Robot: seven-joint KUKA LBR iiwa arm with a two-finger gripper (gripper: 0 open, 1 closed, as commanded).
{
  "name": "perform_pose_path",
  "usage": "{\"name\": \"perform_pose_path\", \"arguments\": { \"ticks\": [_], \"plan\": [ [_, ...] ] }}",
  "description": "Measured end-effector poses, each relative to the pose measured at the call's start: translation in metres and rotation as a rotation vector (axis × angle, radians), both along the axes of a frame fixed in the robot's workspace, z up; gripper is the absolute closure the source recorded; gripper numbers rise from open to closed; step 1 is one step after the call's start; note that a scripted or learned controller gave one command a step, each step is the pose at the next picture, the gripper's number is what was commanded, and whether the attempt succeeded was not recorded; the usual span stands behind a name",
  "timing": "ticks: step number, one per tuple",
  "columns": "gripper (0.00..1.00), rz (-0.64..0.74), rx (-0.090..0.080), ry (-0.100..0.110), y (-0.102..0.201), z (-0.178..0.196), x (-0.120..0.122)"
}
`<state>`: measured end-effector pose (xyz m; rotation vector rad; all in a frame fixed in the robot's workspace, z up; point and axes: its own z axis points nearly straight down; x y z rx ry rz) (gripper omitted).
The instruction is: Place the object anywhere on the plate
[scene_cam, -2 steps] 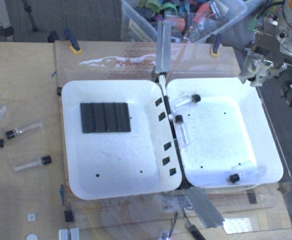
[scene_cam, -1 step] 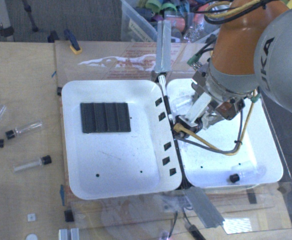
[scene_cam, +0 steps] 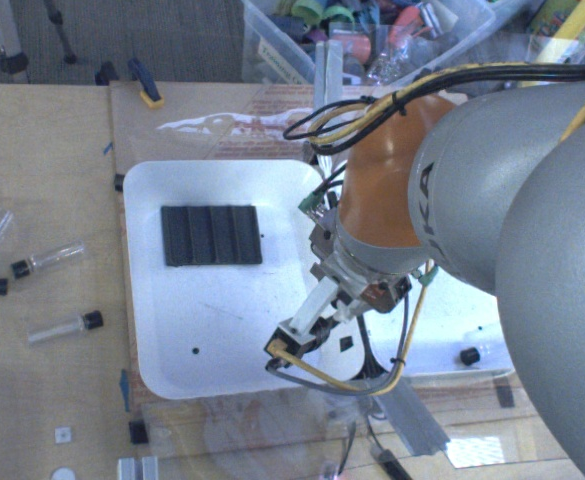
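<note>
Starting at the near edge: the left bin [scene_cam: 222, 318] has its near half mostly bare white, with just a tiny black speck [scene_cam: 194, 349] sitting on its own. Right next to that, over the seam between the two bins, the gripper [scene_cam: 360, 296] hangs low under the wrist, pointing down and to the left. The wrist covers it from this angle, so I honestly can't tell if it's wide, narrow or carrying anything.

A strip of the right bin [scene_cam: 442, 353] shows under the arm [scene_cam: 512, 188], and there's a small capped thing [scene_cam: 469, 356] lying on it. My guess is that's the object to move, but it's too small to be sure. If so, it's well apart from the gripper and nowhere near its target.

Further back in the left bin is the plate [scene_cam: 212, 235], a dark ribbed slab lying flat with white floor all around it. That makes sense for a "drop it anywhere" job, since it's a big open target with nothing to bump into. Nothing is on it, so I'd say the placing isn't done.

Off to the left on the bench are some loose vials [scene_cam: 64, 326], and at the far end is a clear tub [scene_cam: 372, 18] of colourful junk, parked out of reach
</note>
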<state>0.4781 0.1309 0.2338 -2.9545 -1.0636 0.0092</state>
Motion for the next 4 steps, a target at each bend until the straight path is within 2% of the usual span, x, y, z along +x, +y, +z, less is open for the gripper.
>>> {"name": "perform_pose_path", "arguments": {
  "ticks": [1,2,3,4],
  "plan": [
    [1.00,-0.273,-0.001,-0.007,0.026,0.144,0.002],
    [1.00,-0.335,-0.002,-0.006,0.092,0.061,0.002],
    [1.00,-0.493,-0.003,-0.006,0.078,-0.026,0.083],
    [1.00,-0.087,-0.002,0.000,0.094,-0.005,0.081]
  ]
}}
